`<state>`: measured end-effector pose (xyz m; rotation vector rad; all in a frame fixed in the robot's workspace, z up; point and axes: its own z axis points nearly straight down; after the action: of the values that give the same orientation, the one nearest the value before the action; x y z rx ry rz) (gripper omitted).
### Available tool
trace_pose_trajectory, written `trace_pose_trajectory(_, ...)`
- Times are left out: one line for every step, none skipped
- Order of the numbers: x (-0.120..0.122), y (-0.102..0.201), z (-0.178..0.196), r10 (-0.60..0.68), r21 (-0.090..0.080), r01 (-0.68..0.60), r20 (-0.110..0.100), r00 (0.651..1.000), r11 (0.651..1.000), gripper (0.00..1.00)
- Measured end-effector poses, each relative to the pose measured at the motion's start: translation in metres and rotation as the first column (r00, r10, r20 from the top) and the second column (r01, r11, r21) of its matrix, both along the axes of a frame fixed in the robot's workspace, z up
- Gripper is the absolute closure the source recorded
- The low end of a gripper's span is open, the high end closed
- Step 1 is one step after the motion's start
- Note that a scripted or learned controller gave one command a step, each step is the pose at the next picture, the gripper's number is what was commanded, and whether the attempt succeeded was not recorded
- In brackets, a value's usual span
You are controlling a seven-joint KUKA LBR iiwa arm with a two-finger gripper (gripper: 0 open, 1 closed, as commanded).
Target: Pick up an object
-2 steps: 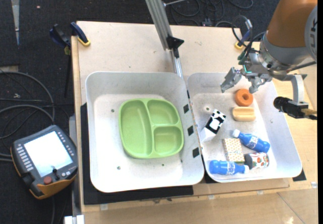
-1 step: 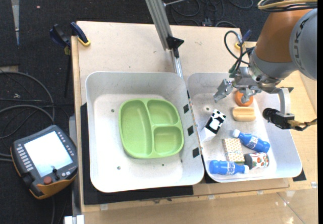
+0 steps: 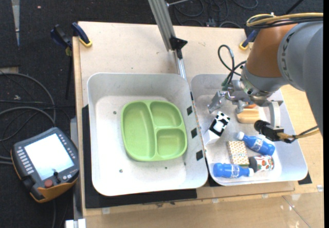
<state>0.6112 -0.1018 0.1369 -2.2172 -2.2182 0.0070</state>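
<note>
The gripper (image 3: 222, 99) is seen spread open above the black-and-white box (image 3: 219, 123); it should be lowered squarely astride before being closed.

The arm (image 3: 288, 52) runs off the right edge. Its wrist hides part of the tan block (image 3: 248, 115). The print on the small box (image 3: 237, 152) is too small to read.

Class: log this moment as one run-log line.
arm: over right bin | pincer: above black-and-white item | held: nothing seen | left bin: green tray
</note>
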Motion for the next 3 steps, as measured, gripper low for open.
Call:
trace_pose_trajectory(0.000, 0.001, -0.044, 0.000, -0.001, 0.000, 0.004, 1.000, 1.000, 0.00)
trace_pose_trajectory(0.001, 0.000, -0.031, 0.000, -0.001, 0.000, 0.008, 1.000, 1.000, 1.00)
trace_pose_trajectory(0.003, 0.004, 0.012, 0.002, -0.001, -0.002, 0.012, 1.000, 1.000, 1.00)
